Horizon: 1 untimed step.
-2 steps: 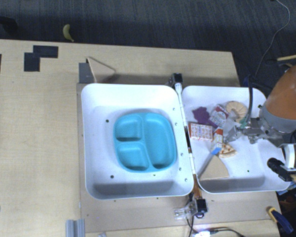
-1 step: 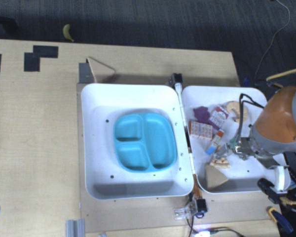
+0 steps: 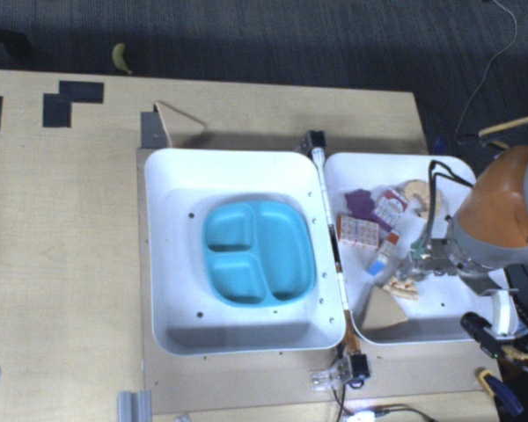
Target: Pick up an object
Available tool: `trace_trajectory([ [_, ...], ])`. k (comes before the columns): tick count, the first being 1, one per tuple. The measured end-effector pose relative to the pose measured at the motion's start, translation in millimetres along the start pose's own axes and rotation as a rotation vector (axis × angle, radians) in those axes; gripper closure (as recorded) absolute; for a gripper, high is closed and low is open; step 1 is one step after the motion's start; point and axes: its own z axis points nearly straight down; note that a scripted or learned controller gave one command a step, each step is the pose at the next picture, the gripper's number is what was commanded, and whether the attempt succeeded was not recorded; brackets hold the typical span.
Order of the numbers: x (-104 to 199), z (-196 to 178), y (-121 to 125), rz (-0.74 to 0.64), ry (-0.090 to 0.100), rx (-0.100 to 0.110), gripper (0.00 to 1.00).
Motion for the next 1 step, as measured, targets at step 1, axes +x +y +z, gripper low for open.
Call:
trace_trajectory([
  [1, 76.1, -80.6, 24.2, -0.002, 0.000, 0.022, 1.00],
])
